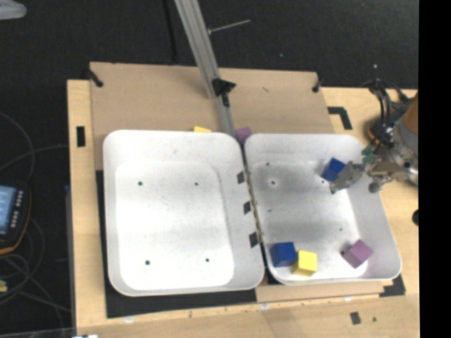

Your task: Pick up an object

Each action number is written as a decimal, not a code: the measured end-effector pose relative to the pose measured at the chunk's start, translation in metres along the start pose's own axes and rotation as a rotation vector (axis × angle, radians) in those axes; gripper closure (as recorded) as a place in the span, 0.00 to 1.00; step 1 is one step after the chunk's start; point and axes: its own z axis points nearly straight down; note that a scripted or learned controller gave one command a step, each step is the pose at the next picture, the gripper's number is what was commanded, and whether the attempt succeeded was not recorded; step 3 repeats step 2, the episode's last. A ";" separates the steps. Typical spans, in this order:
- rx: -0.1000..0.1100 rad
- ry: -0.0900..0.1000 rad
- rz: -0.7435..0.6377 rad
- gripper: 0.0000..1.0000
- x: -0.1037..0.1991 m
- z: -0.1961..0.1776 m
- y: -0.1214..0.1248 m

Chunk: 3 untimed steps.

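Reaching in over the right bin [392, 255], gripper [345, 178] hovering at a blue cube [333, 168] lying just beside its tip, toward the bin's far side; finger state impossible to tell. Sitting along the bin's near wall: another blue block [283, 253], yellow block [307, 261], purple block [356, 253].

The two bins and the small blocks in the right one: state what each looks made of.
Bins: probably moulded plastic, matte white; rounded corners, thin raised rims. Blocks, the blue, yellow and purple ones: possibly foam or painted wood, solid colour, no shine; too small to tell.
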 end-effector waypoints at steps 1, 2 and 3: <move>-0.004 -0.002 -0.001 1.00 -0.001 -0.011 0.001; -0.003 -0.001 0.000 0.00 -0.001 -0.011 0.001; -0.003 -0.001 0.000 0.00 -0.001 -0.011 0.001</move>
